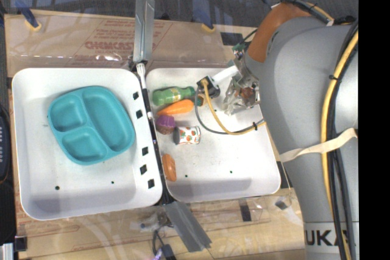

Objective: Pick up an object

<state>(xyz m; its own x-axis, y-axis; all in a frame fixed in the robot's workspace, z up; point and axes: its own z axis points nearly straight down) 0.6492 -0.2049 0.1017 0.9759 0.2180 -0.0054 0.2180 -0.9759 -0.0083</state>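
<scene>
Camera view, from above the table (79, 30): the grey arm (304, 100) with its orange band (263, 36) reaches in from the right and bends down over the upper right part of the right bin (231, 182). Its hand (239, 94) hangs low there amid cables, and whether it is apart or together cannot be told from this angle; nothing can be seen between its tips.

The objects on offer lie to the left of the hand, in the left half of the same bin. Nearest is a green bottle (173, 95) on its side, with an orange carrot (177, 108) just below it, the two close together or touching. A purple piece (165, 124) sits under the carrot's left end, and beside that, a small white can with red and green print (189, 135) lies tipped over. A second orange item (169, 167) rests well below, against the bin's left wall, farthest from the hand. A yellow cable (213, 119) loops across the bin floor between the hand and the can.

In the left bin (36, 192), well apart from the hand, a teal divided plate (91, 123) lies flat with three compartments.
</scene>
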